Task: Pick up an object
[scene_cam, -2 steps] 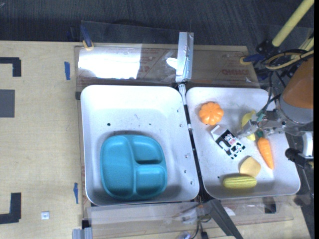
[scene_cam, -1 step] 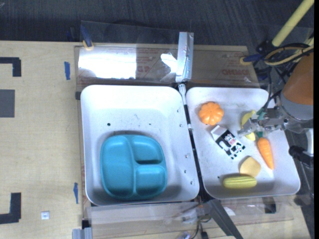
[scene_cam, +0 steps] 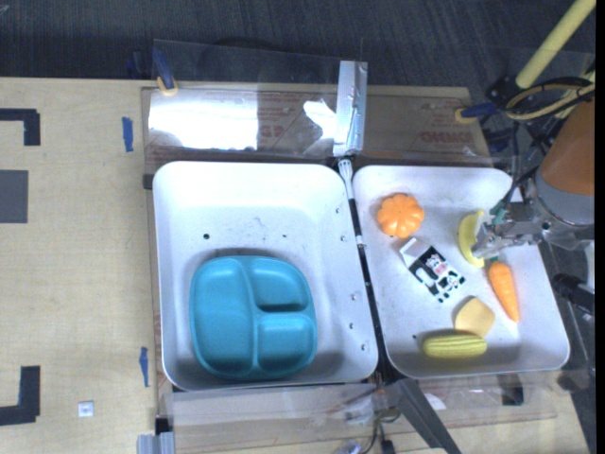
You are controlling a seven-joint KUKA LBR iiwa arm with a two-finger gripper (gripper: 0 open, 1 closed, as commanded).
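Seen from above at a slant, two shallow white bins sit side by side on the bench. Lying in the left bin (scene_cam: 180, 206) is a blue divided tray (scene_cam: 252, 315), toward the near side of that bin. Several small things lie scattered in the right bin (scene_cam: 444, 183): an orange toy pumpkin (scene_cam: 400, 215) near the far left part, a black-and-white printed card (scene_cam: 434, 270) in the middle, a yellow wedge (scene_cam: 475, 316) and a yellow corn cob (scene_cam: 454, 345) close together near the front wall, and an orange carrot (scene_cam: 505, 289) toward the right side, lying lengthwise away from the camera.

The grey arm reaches in from the right, and its gripper (scene_cam: 491, 238) is down in the right bin, just above the carrot's far end. A yellow banana-like piece (scene_cam: 469, 235) lies right against the gripper's left side, touching or nearly so. Whether the tool is apart, together or clamped on that piece cannot be told, since the metal parts blur together here. Nothing is seen lifted off the bin floor.
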